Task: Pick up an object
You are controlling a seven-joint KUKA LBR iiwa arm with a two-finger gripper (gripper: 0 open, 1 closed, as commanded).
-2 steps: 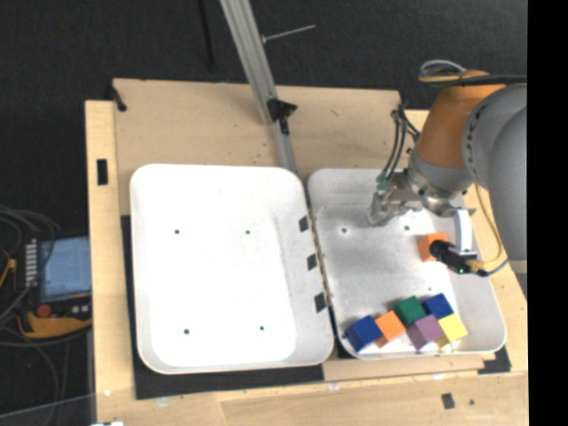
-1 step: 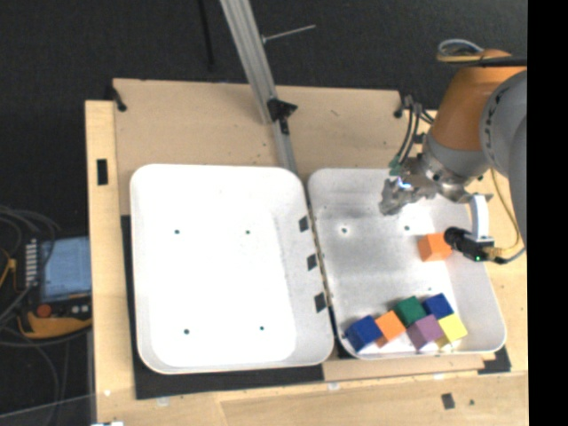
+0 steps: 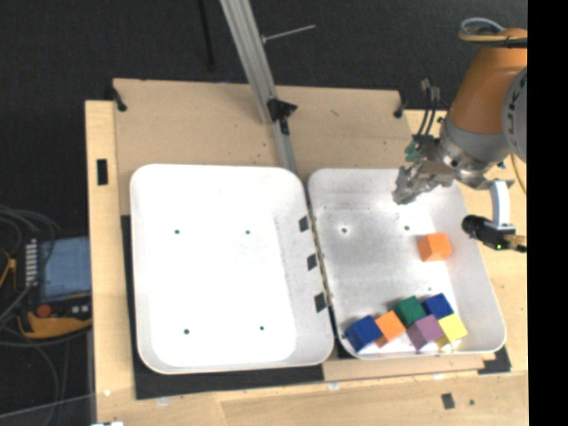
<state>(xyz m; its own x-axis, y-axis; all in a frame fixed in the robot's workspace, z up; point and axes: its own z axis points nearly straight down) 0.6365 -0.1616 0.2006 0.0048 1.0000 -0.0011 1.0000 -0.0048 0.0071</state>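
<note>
Even overhead light, white bins point(image 3: 222, 264) bright, dark surroundings, slightly soft focus, faint shadows

Seven blocks in all — two orange point(image 3: 435, 247), two blue point(image 3: 362, 331), one green point(image 3: 409, 310), one purple point(image 3: 426, 330), one yellow point(image 3: 453, 327) — across two bins point(image 3: 151, 238).

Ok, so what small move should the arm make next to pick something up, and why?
Probably shift the gripper toward the lone orange block in the right bin. That block sits apart from the cluster at the bin's near edge, so it looks easiest to grasp.
</note>
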